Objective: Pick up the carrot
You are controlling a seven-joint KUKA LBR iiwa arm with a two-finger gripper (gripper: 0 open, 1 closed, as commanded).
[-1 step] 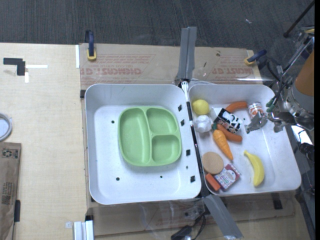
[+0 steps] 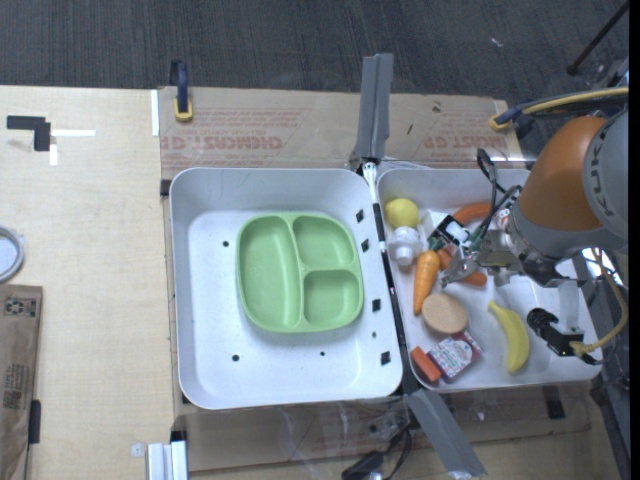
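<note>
The carrot (image 2: 425, 280) is seen lying in the right bin (image 2: 560, 373), between a lemon (image 2: 401, 212) and a round bun (image 2: 445, 314). The pincer (image 2: 462, 268) is held just beside it; whether it is spread cannot be told. The approach step is judged underway; a descent over the carrot is called for next.

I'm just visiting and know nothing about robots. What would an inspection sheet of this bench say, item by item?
Surface: pale wooden bench bearing two white bins side by side.
Job's things: carrot lies in the right bin, tip toward the near side.
Clutter: lemon, white ball, round bun, banana, snack packet; green divided plate in the left bin.
Grippers: tool low over the right bin, just right of the carrot.
Cables: yellow hose behind the arm.
Surroundings: dark floor beyond the bench.
</note>
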